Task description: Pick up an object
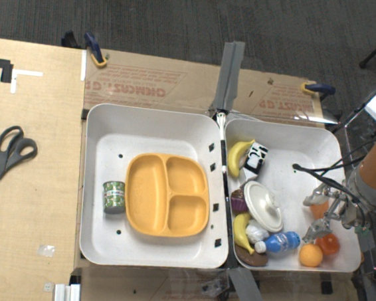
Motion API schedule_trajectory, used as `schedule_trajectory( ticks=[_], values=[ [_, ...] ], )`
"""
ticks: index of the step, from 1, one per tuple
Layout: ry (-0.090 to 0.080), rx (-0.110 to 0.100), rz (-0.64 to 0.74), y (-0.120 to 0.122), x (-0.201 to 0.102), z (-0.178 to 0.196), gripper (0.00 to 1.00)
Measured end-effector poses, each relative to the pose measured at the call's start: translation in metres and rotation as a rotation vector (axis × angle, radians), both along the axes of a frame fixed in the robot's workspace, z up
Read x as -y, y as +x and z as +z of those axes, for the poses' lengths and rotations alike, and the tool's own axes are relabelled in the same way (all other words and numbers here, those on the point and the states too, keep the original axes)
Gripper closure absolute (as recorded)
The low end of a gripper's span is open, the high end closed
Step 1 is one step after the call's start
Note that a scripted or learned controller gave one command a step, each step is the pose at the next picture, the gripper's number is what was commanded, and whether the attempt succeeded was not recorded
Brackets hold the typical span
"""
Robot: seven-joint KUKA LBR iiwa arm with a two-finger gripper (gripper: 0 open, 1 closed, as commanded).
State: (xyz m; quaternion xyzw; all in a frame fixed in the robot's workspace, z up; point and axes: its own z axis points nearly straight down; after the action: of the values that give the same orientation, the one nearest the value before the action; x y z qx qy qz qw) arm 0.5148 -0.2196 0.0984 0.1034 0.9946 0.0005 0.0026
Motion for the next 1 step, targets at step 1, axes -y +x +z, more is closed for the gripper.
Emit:
schedule_trajectory(
  ticks=[1],
  values=[
    [-0.005,0.021,-0.046,-0.0105,0.0007,-0.0016,0.0]
  ],
)
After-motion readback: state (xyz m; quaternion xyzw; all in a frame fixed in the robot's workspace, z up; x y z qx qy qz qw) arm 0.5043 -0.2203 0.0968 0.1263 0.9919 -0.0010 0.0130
